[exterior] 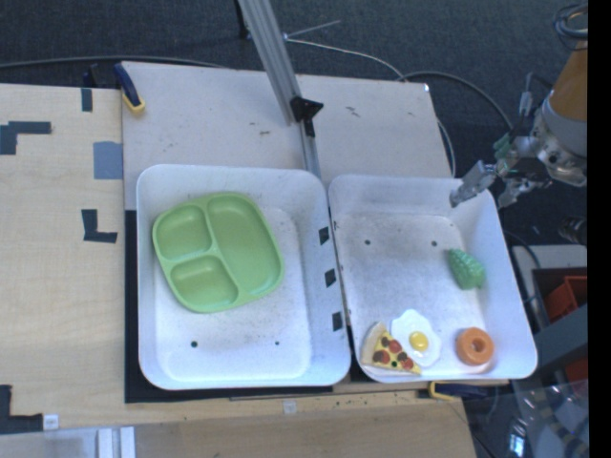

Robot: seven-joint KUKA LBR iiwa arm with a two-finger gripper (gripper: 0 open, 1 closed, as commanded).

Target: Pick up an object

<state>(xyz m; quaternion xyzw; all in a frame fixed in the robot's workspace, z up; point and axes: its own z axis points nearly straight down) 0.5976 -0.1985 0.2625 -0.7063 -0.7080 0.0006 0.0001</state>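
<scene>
End effector [485,181] at right edge of frame, over upper-right rim of right bin [401,198]; fingers apart, holding nothing. Green obj [467,268] mid-right; pizza slice [389,350], fried egg [417,335], donut [474,345] along bottom. Green tray [217,251] in left bin [153,351].

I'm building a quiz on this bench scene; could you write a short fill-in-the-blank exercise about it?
1. The green divided plate lies in the ____ bin.
2. The fried egg lies between the pizza slice and the ____.
3. The gripper hovers over the right bin's ____ rim.

Missing words: left; orange doughnut; far
</scene>
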